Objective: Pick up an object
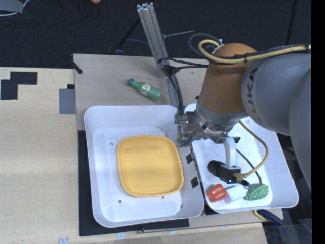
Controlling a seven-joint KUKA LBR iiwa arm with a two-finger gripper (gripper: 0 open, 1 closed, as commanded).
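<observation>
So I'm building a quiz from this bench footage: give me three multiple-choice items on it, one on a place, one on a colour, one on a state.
1. Where does the yellow plate lie? A) left bin B) right bin C) bare bench
2. What colour is the small bottle beyond the bins? A) red B) green C) blue
3. How is that bottle? A) upright B) lying on its side C) in a bin

Answers: 1 A, the yellow plate rests flat in the left bin. 2 B, the bottle is green. 3 B, it lies lengthwise on the bench.

White letters "UKA", the visible part of a brand name, run down the grey arm (264,93) at right, beside its orange band (226,80). Nothing else is legible.
</observation>
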